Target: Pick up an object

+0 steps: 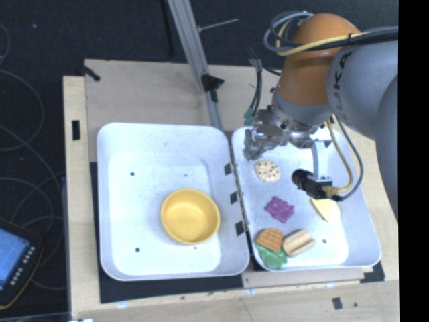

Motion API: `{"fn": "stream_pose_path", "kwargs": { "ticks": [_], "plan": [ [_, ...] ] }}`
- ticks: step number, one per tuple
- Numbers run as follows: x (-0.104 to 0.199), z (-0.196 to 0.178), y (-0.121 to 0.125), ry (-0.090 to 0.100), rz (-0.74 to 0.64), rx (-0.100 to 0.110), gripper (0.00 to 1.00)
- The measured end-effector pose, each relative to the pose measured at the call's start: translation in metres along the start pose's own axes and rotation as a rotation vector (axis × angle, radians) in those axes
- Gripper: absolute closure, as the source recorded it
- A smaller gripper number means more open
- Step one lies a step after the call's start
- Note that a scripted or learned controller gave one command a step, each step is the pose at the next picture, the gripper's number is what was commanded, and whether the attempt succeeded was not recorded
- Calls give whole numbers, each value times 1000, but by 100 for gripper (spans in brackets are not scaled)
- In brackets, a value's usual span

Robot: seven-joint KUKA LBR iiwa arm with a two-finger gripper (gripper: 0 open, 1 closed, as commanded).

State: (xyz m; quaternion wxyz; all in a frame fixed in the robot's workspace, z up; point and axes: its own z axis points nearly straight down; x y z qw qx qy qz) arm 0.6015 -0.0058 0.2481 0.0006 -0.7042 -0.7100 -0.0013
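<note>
My gripper [255, 145] hangs over the back left corner of the right bin [355, 247], just above and left of a round speckled cookie [267, 171]. Nothing shows between its fingers. Further forward in that bin lie a purple block [279, 208], a yellow wedge [326, 208], a waffle-like piece [271, 238] on a green item [273, 259], and a tan bread roll [298, 241]. A yellow bowl [190, 215] sits in the left bin [120, 180].
A slanted metal pole [194, 52] rises behind the bins, close to the gripper's left. A black cable fitting [308, 181] dangles from the arm over the right bin. The grey and orange arm [315, 59] covers that bin's back right.
</note>
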Motion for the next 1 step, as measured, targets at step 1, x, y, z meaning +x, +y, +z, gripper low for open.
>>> {"fn": "stream_pose_path", "kwargs": {
  "ticks": [1],
  "plan": [
    [52, -8, -13, 0, 0, 1, 100]
  ]
}}
